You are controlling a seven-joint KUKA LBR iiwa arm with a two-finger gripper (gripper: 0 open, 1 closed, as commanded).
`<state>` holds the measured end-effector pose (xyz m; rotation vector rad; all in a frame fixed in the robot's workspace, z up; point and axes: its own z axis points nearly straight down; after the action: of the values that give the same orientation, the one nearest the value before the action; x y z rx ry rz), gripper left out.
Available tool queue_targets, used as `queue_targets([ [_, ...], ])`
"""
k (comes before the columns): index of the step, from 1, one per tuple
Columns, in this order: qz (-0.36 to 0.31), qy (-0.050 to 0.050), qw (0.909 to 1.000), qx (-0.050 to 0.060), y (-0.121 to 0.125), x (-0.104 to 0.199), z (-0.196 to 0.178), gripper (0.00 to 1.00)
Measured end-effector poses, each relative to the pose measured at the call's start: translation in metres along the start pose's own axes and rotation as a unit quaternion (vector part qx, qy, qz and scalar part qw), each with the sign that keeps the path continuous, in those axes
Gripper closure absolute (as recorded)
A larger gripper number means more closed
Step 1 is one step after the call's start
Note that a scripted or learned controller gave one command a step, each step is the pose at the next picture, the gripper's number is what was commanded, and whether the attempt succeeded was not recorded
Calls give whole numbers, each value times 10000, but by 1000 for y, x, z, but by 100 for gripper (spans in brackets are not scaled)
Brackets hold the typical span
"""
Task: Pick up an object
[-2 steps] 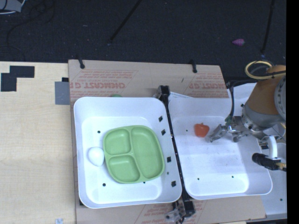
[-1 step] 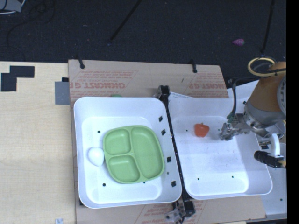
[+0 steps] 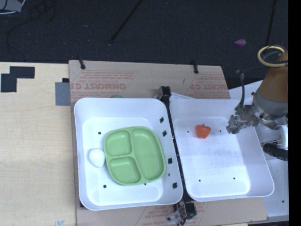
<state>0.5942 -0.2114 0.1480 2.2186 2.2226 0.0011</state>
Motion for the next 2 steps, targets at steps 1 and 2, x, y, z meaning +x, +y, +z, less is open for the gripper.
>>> queue_targets([
  [1,-1,-1,10000,-3,-3,4,-61,100],
  [2,-3,2,10000,4,-3,3,-77,100],
])
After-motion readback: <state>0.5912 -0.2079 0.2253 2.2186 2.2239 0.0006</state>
